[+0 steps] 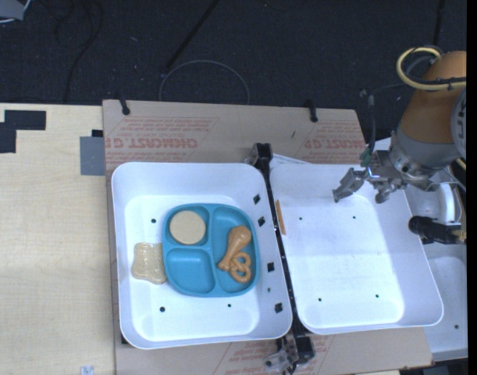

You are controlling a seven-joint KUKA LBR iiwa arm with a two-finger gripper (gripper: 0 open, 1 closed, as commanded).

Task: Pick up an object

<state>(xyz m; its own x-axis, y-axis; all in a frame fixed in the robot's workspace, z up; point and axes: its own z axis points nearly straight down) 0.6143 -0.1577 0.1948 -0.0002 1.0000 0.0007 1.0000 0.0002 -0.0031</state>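
Hand [364,184] over right bin [355,287] top edge; blue tray [193,276] in left bin [144,186].

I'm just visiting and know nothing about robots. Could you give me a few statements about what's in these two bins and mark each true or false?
1. The blue tray sits in the left bin. True.
2. The gripper is holding the drumstick. False: the drumstick lies on the tray, and the gripper is over the right bin.
3. A round tan disc lies in one tray compartment. True.
4. The pale toast-like piece lies on the tray. False: it lies beside the tray's left edge.
5. A pretzel lies by the drumstick. True.
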